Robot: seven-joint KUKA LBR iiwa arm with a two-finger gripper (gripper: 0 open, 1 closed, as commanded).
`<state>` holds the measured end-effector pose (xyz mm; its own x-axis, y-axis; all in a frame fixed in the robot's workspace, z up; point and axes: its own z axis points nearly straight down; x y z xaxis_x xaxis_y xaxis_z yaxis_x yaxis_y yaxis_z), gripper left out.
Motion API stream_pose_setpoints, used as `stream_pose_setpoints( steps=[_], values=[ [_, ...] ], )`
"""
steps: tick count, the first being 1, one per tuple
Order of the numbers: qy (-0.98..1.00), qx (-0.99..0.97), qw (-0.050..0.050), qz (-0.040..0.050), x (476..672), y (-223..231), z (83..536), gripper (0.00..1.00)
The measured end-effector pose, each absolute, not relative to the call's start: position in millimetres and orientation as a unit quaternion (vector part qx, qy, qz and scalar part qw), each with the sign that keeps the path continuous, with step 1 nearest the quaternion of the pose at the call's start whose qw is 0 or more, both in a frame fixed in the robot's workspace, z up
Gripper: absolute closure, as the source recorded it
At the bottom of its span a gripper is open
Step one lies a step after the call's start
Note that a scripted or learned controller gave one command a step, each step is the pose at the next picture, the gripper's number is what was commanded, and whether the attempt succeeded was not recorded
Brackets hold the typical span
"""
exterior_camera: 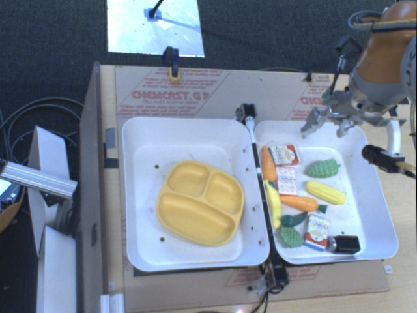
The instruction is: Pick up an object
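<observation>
Arm (391, 44) is showing an orange band above a grey wrist. Grey cable is looping just above that band. Gripper (329, 122) is showing pale metallic fingers (311, 124) below the wrist.

The arm (391, 44) is cut off by the right edge. Printing on the small packets (287, 180) in the right bin (381, 220) is too small to read. A banana (273, 204) lies partly under a carrot (298, 203). Grey cables (26, 119) and a metal rail (36, 178) run off the left edge.
</observation>
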<state>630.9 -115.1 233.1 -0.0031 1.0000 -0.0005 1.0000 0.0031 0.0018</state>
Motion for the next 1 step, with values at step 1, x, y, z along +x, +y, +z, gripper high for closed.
stream_pose_setpoints(
  steps=[1],
  values=[
    [0.707,0.707,-0.004,-0.0024,596.4,-106.4,110.0,0.00]
  ],
)
